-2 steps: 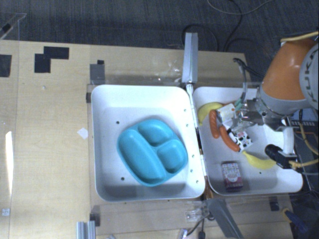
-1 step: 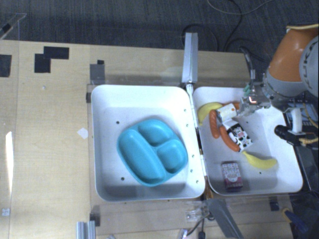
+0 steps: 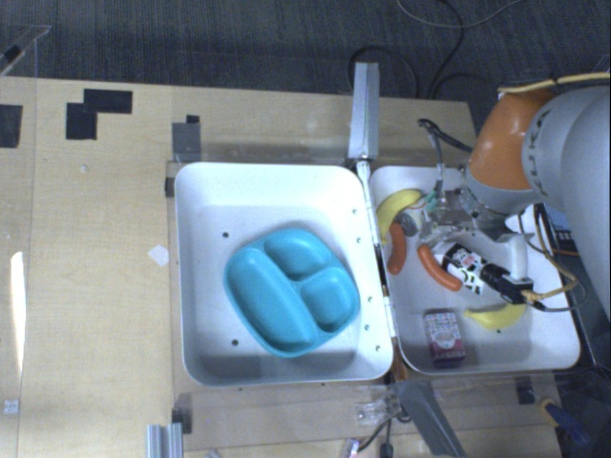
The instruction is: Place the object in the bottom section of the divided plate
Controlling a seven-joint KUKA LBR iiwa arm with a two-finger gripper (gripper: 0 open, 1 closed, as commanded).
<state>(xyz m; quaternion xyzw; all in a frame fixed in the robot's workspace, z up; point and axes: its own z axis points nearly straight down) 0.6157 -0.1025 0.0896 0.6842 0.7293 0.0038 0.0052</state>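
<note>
As the grey two-finger gripper (image 3: 441, 229), jaw state unclear, hovered over crowded toys, a grab risked missing the blue divided plastic plate (image 3: 291, 289).

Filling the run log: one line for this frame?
arm: over right bin | gripper: low among toys, near banana and sausage | blue plate: left bin, nothing in it | placing: not yet done
</note>
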